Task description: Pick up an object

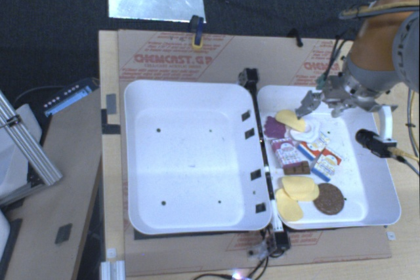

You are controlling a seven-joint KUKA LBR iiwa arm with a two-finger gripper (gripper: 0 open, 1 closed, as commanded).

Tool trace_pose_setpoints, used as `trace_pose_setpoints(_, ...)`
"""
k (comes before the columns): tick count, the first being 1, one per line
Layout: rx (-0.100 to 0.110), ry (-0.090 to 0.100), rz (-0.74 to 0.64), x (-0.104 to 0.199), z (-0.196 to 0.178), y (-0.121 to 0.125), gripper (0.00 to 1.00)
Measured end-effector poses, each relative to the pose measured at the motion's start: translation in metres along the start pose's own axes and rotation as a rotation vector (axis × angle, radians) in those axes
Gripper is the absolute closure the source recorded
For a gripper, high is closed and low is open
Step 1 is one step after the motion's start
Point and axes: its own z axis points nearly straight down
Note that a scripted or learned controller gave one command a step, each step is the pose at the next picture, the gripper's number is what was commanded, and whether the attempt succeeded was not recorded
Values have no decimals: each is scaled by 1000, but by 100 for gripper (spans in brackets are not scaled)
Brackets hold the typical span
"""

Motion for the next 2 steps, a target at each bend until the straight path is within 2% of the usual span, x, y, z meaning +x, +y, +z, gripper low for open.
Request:
trace_pose_setpoints(1, -11, -7, 2, 25, 106, -58, 0)
trace_pose_setpoints(2, -19, -9, 3, 22, 88, -53, 100)
